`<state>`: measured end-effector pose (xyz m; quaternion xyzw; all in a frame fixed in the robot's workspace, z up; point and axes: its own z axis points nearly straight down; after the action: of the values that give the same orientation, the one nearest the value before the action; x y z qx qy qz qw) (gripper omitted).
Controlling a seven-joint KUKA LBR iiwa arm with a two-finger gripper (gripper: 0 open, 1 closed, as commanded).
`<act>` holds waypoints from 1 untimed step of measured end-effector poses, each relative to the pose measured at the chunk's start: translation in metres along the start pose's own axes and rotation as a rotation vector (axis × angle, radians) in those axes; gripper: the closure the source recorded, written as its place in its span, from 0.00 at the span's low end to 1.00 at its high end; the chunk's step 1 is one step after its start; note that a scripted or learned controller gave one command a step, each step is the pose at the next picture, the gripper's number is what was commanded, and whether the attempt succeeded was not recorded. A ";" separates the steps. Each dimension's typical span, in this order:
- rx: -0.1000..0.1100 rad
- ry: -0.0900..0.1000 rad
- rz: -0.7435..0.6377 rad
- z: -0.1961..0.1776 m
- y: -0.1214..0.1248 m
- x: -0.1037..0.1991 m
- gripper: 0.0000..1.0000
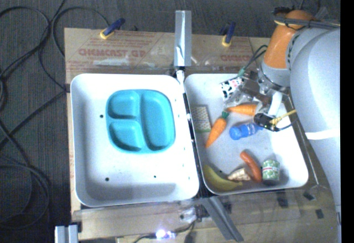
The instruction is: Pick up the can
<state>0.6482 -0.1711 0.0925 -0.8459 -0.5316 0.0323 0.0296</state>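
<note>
Desk (133,53) holds two white bins. Can (270,170) sits in the right bin's (289,150) lower-right corner, seemingly upright, just beside a red sausage (251,164). Hand (251,89) hovers at that bin's upper edge; can lies well below it, slightly right. Hand spread or pressed: cannot tell.
</note>
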 end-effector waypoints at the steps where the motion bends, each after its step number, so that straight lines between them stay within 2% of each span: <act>1: 0.004 -0.005 0.166 0.002 -0.003 0.002 0.00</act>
<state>0.6465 -0.1679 0.0911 -0.8869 -0.4597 0.0376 0.0270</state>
